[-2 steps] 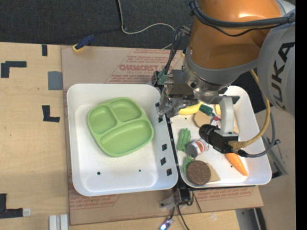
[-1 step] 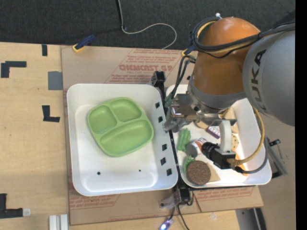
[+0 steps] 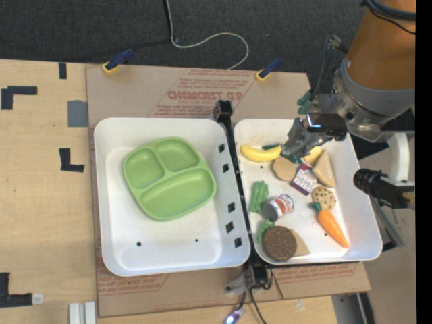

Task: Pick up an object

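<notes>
The hand [image 3: 297, 150], finger state I cannot tell, hovers with the banana [image 3: 260, 153] just beside it at nine o'clock, long axis three-to-nine.

We see a robotics lab bench: two white bins [image 3: 108, 248] clamped onto cardboard [image 3: 196, 93], black tape markers [image 3: 67, 160] on wood, a loose cable [image 3: 202, 42], toy food, left of the jaws.

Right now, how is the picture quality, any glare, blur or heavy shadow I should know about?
Camera view: even, soft light; the white bins look bright but keep their edges; the green plate is sharp. The gripper is dark and slightly soft against the banana, so its fingers are hard to read.
</notes>
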